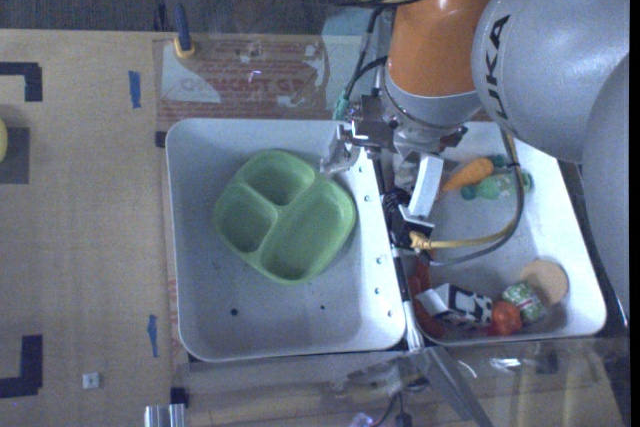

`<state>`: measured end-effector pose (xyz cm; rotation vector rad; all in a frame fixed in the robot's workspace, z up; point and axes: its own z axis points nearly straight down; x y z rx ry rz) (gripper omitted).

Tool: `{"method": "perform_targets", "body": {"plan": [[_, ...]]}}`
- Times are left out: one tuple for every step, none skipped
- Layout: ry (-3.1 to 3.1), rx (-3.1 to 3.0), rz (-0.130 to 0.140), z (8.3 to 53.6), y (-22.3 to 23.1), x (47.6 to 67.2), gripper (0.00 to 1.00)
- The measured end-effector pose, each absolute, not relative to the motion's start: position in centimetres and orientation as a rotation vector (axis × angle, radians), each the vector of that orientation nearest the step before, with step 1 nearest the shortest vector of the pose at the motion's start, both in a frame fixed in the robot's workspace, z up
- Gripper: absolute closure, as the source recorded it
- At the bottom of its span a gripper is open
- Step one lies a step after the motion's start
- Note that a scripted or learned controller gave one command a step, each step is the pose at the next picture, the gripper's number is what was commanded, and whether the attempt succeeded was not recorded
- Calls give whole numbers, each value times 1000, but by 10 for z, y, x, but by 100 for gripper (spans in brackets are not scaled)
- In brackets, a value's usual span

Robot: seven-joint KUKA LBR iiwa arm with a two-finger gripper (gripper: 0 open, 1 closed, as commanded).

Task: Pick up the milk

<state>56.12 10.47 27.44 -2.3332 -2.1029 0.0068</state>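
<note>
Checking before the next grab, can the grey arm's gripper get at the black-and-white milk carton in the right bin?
Probably yes: the black-and-white milk carton lies uncovered near the right white bin's front edge, though red toys crowd it.

Green divided plate point(285, 215) took up the left bin's point(190, 245) middle, open floor around it, right bin's point(585, 300) near corner crowded with milk carton point(455, 300), strawberry point(505, 317) and biscuit point(545, 280), carrot point(468, 175) far, arm point(470, 25) overhanging the divider.

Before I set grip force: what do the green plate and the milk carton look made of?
The green plate looks like moulded plastic: one even colour, soft sheen, rounded compartment ridges. The milk carton looks like a toy with a printed black-and-white cow pattern; whether plastic or card, I cannot tell.
</note>
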Motion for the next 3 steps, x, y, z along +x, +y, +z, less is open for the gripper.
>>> {"method": "perform_targets", "body": {"plan": [[-2359, -2069, 9, 140, 213, 533, 0], [-2445, -1965, 10, 158, 215, 512, 0], [-2150, -2287, -16, 92, 222, 551, 0]]}}
